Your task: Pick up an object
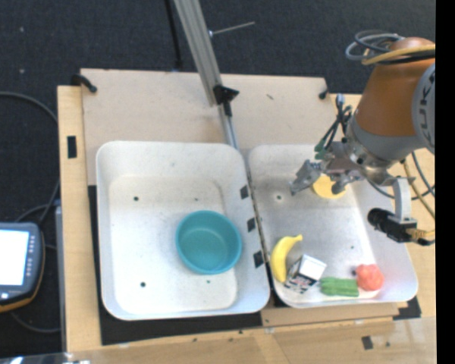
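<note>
Far off to the gripper's left and lower, a teal bowl (pixel 208 240) sits alone in the left bin (pixel 121 173), untouched. Nearer, below the gripper and a little left, a banana (pixel 282 253) lies in the right bin (pixel 288 161), with a small white box (pixel 306 271) just beside it. Further right along that bin's near edge, well below the gripper, lie a green object (pixel 339 287) and a red one (pixel 370 277), close together. The gripper (pixel 322 174) hangs low over the upper part of the right bin, and a yellow object (pixel 327 186) shows right at its tip, partly hidden by it. Whether that yellow thing is between the fingers or merely lying under them cannot be told from this angle, nor can the state of the fingers. As a judgement, the task stands at the grasp itself: the approach to a candidate looks made, but no object is visibly lifted clear of the bin. What seems left is a firm hold and a rise with the object, if the try succeeds at all
</note>
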Available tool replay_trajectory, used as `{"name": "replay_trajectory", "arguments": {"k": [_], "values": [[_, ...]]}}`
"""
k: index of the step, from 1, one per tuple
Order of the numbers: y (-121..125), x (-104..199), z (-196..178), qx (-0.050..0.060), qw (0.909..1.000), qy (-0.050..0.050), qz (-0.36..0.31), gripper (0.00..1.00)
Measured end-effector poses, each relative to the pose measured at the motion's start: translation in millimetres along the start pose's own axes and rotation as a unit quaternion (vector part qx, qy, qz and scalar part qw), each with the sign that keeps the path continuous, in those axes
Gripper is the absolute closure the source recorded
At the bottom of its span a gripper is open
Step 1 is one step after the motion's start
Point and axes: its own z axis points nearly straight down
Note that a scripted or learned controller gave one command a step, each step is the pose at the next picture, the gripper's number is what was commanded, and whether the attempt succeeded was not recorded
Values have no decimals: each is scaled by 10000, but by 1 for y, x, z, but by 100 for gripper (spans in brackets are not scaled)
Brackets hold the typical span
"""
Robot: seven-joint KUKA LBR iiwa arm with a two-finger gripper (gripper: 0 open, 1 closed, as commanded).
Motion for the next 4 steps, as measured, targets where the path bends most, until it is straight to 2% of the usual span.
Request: {"name": "replay_trajectory", "arguments": {"k": [1, 4], "values": [[0, 0, 0, -3, 10000, 0, 7, 0], [0, -9, 138, 33, 10000, -12, 22, 0]]}}
